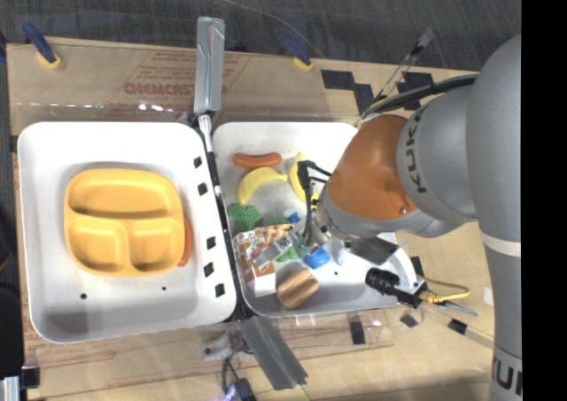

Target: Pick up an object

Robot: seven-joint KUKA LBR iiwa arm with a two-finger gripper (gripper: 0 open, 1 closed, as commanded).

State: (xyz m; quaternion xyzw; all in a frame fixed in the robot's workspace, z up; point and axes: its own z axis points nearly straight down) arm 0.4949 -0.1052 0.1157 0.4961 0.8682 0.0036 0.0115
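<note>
My gripper (309, 233) reaches down into the middle of the right bin (266, 135), under the orange wrist band. Around it lie an orange-red sausage (257, 160), a yellow banana (262, 183), a green ridged toy (244, 215), a colourful printed packet (266, 247), a small blue piece (316, 258) and a brown block (297, 287). The gripper stands just above the blue piece and at the packet's right end. The arm hides whatever lies in the bin's right half.
The left bin (44, 302) holds a yellow divided tray (126, 219) with an orange strip along its right side. A metal divider bar (209, 63) runs between the bins at the back.
</note>
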